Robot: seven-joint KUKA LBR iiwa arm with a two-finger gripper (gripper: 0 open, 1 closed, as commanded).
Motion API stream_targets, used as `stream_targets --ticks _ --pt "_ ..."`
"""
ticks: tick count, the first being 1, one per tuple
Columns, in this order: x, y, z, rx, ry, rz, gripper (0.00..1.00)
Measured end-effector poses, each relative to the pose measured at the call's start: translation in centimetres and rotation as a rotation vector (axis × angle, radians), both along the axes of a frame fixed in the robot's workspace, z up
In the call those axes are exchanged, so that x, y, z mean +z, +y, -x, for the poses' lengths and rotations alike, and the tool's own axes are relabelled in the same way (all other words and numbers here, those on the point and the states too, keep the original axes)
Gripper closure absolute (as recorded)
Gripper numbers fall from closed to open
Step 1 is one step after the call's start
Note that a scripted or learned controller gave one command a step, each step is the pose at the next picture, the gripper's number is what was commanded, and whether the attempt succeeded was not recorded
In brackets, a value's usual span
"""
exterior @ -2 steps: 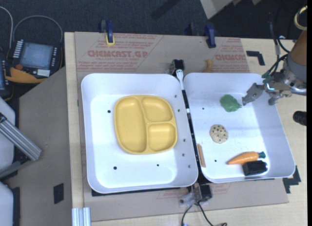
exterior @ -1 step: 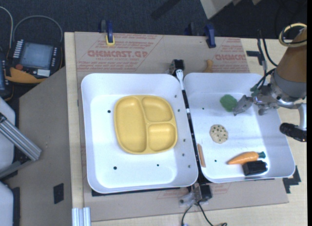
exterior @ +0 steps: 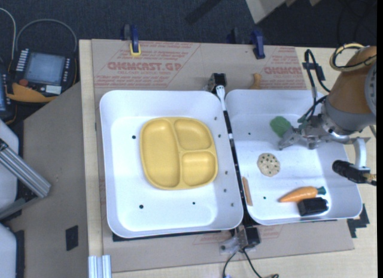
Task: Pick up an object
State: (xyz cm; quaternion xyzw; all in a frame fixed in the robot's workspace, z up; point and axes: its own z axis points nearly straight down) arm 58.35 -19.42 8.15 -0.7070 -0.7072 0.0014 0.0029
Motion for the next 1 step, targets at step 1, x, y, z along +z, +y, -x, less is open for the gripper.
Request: stream_targets --ticks 1 --pt "1.40 -0.07 -0.18 0.000 -0.007 0.003 1.00"
